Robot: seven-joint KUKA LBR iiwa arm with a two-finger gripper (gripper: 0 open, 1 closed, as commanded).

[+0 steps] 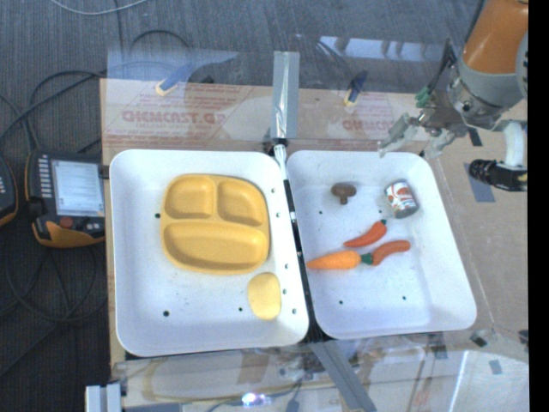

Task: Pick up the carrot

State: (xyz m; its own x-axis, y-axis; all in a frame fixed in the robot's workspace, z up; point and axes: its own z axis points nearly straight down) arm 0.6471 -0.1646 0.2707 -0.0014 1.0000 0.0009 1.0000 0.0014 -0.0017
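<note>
Camera view: the carrot (336,261) lies flat in the right bin (446,290), a little toward 7 o'clock of that bin's centre, tip pointing to 9 o'clock and green top to 3 o'clock. Touching or nearly touching its top end is one chili (391,250); a second chili (371,233) lies just beside it at 1 o'clock. The hand (419,136) hovers above the bin's rim at 1 o'clock, fingers spread wide, holding nothing. Recommended: descend over the carrot's thick middle, fingers straddling its short axis, biased toward the tip to avoid the chilies. Open room lies at 6 o'clock of the carrot; the can (401,198) and mushroom (344,192) stand well apart, and the bin's dividing wall at 9 o'clock is near.
</note>
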